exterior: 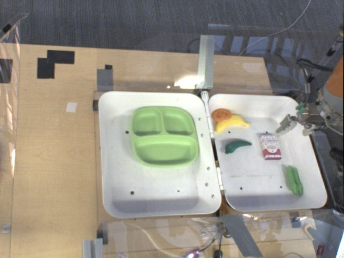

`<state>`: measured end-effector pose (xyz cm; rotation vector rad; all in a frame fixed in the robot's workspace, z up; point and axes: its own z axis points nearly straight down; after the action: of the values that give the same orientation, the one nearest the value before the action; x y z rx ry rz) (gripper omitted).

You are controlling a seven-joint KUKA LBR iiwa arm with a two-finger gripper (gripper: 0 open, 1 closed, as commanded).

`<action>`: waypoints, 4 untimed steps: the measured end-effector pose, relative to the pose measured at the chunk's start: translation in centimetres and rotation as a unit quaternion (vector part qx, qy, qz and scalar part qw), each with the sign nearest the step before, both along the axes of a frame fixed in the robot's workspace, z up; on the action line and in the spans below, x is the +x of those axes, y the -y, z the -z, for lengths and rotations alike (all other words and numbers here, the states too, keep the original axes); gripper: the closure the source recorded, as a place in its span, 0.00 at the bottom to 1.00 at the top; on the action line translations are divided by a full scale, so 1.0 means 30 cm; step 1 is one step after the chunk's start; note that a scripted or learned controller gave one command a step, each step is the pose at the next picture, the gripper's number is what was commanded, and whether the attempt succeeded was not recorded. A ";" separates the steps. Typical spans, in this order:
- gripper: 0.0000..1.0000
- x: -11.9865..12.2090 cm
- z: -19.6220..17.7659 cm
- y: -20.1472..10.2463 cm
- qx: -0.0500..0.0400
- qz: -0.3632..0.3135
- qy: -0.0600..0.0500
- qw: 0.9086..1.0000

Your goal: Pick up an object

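Two white bins sit side by side on the tabletop (48,144), w/ a thin metal divider (206,63) rising at their shared back edge. The left bin (115,198) carries a green compartment tray (164,135) near its middle, w/ bare white floor all round it, widest toward the front.

The right bin (258,198) holds the small stuff. An orange round piece (221,114) and a yellow banana-shaped piece (231,124) touch each other up near the back-left corner, close to the wall shared w/ the other bin. A dark green curved piece (236,145) lies just below them. A small red-and-white packet (270,146) sits mid-bin, apart from the rest; its print is too small to read. A light green long piece (293,180) lies near the right rim, toward the front. The front-left part of the bin floor is open.

The end effector (288,122) hangs over the right bin's back-right area, above and right of the packet, nothing betw its fingers. Fingers blur together, so I can't tell how wide they are. The arm (330,98) is cut off at the right side.
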<state>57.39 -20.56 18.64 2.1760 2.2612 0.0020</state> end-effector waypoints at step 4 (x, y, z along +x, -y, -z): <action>0.00 0.011 0.318 0.002 -0.002 -0.112 0.006 0.994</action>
<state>57.72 -20.62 9.11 1.9027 2.4808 0.0124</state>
